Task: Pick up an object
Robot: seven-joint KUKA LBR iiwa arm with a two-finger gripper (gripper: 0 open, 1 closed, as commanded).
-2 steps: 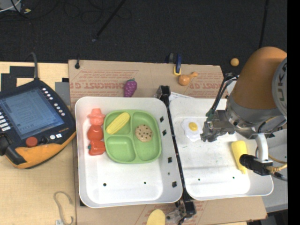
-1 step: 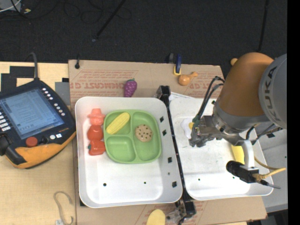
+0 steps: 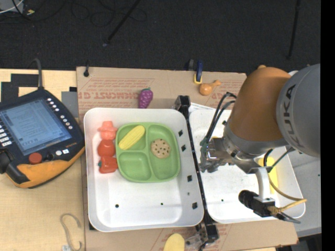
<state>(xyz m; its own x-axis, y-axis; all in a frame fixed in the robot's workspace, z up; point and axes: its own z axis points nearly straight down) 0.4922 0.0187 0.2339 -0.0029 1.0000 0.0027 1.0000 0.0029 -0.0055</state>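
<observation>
My claw (image 3: 209, 158) hangs at the left edge of the right bin (image 3: 230, 203), just right of the divider between the two bins, near the middle of the frame. My own wrist and orange band sit above it and hide most of it, so I cannot tell whether it is open or closed, and I see nothing in its grip.

The things I could pick lie in the left bin (image 3: 136, 208). A green sectioned plate (image 3: 149, 166) sits in its upper half. A yellow corn cob (image 3: 131, 136) lies tilted in the plate's upper-left compartment, and a chocolate-chip cookie (image 3: 160, 148) lies in the upper-right one. A red toy bottle (image 3: 107, 148) lies along the plate's left side, touching or just beside its rim.

Outside the bins, a purple grape bunch (image 3: 145, 97) rests on the cardboard above the left bin, and a small orange gourd-shaped toy (image 3: 208, 87) lies above the right bin. A yellow rounded object (image 3: 174, 241) sits at the bottom edge of the frame. A teach pendant (image 3: 34, 135) lies at the left of the frame.
</observation>
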